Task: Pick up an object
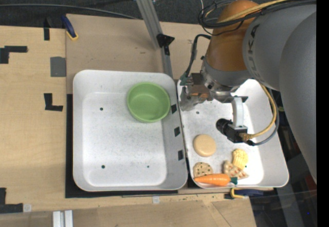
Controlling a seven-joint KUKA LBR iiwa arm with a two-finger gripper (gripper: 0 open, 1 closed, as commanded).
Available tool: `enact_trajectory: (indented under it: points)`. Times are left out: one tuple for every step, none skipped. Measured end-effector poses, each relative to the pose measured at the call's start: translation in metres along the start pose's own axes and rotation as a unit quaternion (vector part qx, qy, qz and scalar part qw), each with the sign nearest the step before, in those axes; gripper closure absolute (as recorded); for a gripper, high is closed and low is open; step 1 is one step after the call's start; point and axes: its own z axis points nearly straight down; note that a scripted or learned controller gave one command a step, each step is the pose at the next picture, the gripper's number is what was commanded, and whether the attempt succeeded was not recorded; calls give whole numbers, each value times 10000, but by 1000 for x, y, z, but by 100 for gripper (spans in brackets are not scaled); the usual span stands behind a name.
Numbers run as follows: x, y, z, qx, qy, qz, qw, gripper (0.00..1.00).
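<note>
Carrot (213, 180), long axis left-right, green end pointing right.

Prob. a robotics lab: taped bench (31, 118), white bins (82, 118), cabling (267, 123).

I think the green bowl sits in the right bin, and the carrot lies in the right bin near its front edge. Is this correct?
Not quite. The camera view shows the green bowl in the left bin, toward its back right corner. The rest is right: the carrot lies in the right bin near its front edge.
</note>
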Motion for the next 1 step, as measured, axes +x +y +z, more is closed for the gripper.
enact_trajectory:
  points:
    - [47,18,-7,-5,5,-6,10000,100]
